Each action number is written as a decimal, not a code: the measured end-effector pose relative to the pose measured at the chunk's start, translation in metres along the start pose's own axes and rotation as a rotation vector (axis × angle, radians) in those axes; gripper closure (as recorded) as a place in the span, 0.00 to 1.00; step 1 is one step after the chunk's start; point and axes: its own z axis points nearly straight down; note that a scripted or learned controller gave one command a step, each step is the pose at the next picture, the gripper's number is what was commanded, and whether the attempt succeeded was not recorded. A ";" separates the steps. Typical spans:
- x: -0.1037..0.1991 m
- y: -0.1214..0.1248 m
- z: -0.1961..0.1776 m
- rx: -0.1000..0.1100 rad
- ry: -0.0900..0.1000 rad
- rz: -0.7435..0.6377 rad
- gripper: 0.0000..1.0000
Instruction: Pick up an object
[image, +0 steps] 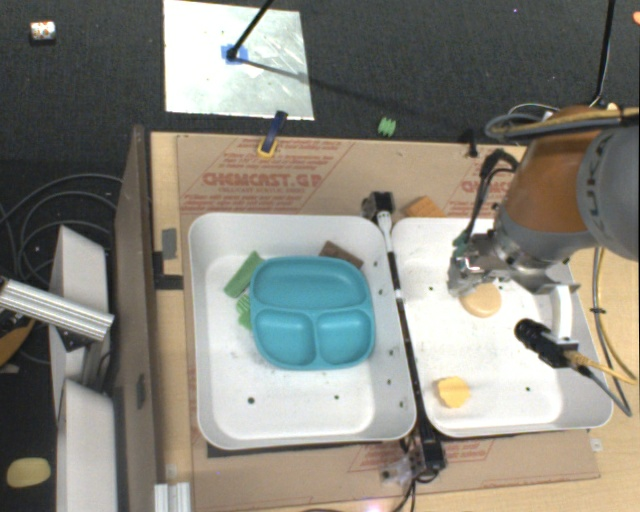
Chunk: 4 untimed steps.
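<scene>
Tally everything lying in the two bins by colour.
Blue tray: 1
Green piece: 1, perhaps more under the tray
Brown block: 1
Cream disc: 1
Yellow lump: 1
Total: 5

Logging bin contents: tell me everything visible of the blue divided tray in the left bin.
The blue divided tray looks like smooth plastic, rounded at the corners, with one wide compartment and two smaller ones. It lies flat, open side up, slightly turned, in the left bin. It meets green pieces at its left and a brown block at its far right corner.
</scene>
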 end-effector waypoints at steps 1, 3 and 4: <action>-0.006 -0.001 0.005 0.004 -0.003 0.009 0.00; -0.098 0.047 0.028 0.009 -0.003 0.013 0.00; -0.095 0.051 0.110 0.009 -0.002 0.010 0.00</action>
